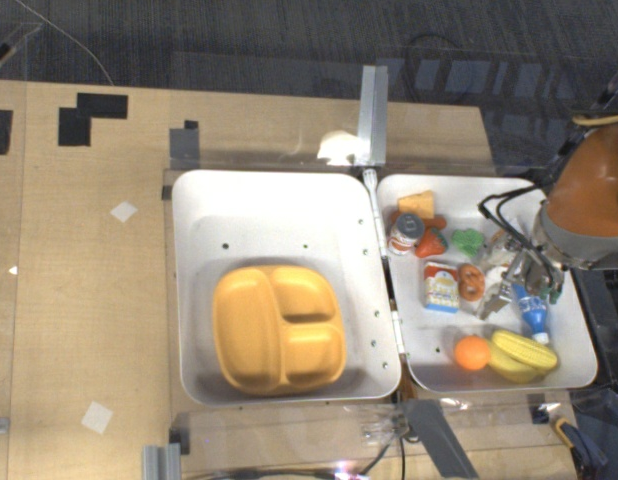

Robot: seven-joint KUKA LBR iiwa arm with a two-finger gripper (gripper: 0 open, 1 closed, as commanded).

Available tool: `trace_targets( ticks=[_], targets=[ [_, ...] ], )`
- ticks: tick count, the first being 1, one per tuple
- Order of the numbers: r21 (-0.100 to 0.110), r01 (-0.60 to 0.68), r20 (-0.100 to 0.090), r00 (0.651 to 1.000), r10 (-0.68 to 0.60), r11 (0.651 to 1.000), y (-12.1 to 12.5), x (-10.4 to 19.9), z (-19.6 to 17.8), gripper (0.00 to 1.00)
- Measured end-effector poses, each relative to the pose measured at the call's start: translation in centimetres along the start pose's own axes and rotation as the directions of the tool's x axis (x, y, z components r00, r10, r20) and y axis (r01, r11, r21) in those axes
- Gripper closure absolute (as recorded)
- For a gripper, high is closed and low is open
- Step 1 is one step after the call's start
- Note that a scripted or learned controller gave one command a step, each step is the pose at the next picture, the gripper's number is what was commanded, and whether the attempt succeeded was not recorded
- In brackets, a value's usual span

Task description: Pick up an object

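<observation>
Your end effector is hanging low in the right bin. I cannot tell its state. The blue bottle is lying just to its right, long way pointing down toward the banana.

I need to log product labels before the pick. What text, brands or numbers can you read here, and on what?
None can be read.
Small carton in the right bin: red and white print, too blurred.
Blue bottle: white label, too small.
Small can: label blurred.
</observation>
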State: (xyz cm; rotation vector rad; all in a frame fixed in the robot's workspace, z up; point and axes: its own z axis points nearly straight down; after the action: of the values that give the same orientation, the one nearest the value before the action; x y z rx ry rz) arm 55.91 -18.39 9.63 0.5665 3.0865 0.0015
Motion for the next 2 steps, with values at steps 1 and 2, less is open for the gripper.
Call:
trace_targets(
  ticks=[1, 2],
  targets=[
    [-0.005, -0.206, 0.008, 0.978, 0.206, 0.978, 7.5, -1.9, 0.8, 0.0],
    [0.001, -0.199, 0.008, 0.98, 0.199, 0.98, 0.4, 0.5, 0.7, 0.0]
  ],
)
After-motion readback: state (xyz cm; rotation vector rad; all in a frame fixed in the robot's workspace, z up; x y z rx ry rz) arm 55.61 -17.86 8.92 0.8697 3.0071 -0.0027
